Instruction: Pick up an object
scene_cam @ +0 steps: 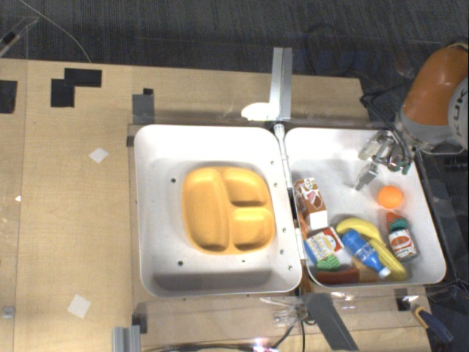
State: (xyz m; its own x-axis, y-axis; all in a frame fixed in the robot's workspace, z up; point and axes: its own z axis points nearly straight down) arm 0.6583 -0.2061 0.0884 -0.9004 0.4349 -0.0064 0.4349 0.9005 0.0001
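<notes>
**A:** What does the step in hand call for?

**B:** A choice of target, then a clean descent. The grey two-finger gripper hangs over the upper part of the shallow white right-hand bin, above bare floor. The small orange ball is the nearest thing, just below the gripper and standing apart from the rest.

**A:** Why the ball rather than the pile?

**B:** Everything else sits crowded below and left of the ball: the yellow plastic banana, the blue plastic bottle lying across it, the small red ketchup-style bottle directly under the ball, and the brown-and-white carton against the bin's left wall. Fingers coming down there would likely strike a neighbour. The ball has free space around it, though in my judgement it may roll if one finger touches first, so the arm should centre over it and close evenly.

**A:** And the jaws?

**B:** They look spread apart, moderately wide, with nothing between them and touching nothing.

**A:** The other bin?

**B:** Well left of the ball, across the divider, the left white bin carries a yellow moulded compartment tray. It is too broad to be a sensible pick.
</notes>
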